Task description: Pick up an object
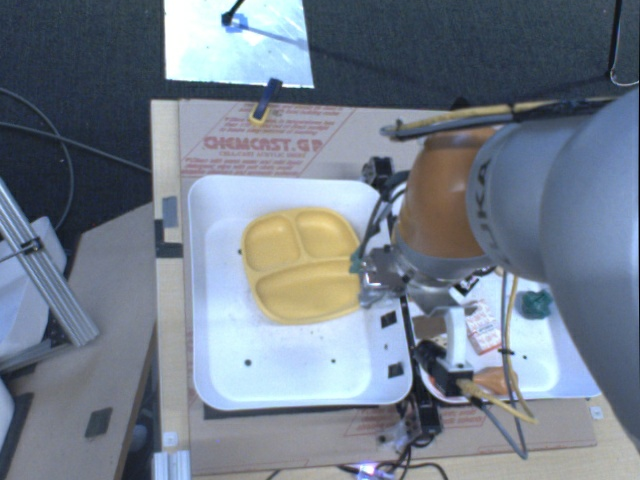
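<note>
Red print on the brown cardboard sheet point(300, 133) under the bins reads "CHEMCAST" in large letters, followed by what looks like "GP"; the smaller lines above and below it are too fine to read. A small red-and-white packet point(482, 326) in the right bin point(560, 368) carries print that cannot be made out.

The yellow divided plate point(300, 264) lies flat in the left bin point(290, 383), in the half toward the far edge and close to the bin's right wall. It has two small compartments on its far side and one large compartment on its near side. Its long axis runs roughly from the far-left corner of the bin toward the near right, tilted a little.

The gripper point(368, 276) sits low at the plate's right rim, beside the wall between the two bins; whether its fingers are spread or closed cannot be told, since the wrist covers them. The grey arm point(560, 198) with its orange band point(440, 203) hangs over the right bin, where a teal object point(535, 303) and an orange object point(490, 380) also lie
</note>
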`<state>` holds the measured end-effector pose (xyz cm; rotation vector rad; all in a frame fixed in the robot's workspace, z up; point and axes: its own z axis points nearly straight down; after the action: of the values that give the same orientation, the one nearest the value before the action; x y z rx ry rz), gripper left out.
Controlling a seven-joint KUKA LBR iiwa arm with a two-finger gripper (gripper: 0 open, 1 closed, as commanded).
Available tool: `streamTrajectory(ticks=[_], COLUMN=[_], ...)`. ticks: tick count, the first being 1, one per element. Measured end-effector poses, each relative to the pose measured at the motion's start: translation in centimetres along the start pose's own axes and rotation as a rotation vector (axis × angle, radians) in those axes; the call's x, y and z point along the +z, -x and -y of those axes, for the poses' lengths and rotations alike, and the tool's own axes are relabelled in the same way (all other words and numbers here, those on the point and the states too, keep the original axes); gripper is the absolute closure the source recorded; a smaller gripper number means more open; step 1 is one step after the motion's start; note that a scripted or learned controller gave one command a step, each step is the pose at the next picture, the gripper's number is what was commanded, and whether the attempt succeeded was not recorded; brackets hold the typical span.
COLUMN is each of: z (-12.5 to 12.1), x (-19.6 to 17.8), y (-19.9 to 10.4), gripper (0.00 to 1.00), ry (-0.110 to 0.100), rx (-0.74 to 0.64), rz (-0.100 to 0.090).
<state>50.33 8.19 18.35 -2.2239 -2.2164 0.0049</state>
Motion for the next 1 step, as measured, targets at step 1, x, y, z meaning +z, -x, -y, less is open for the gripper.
streamTrajectory(ticks=[1], z=[-4.14], x=[-16.35], y=[-0.34], gripper=[1.0], ry=[0.026], rx=[-0.009], rz=[-0.004])
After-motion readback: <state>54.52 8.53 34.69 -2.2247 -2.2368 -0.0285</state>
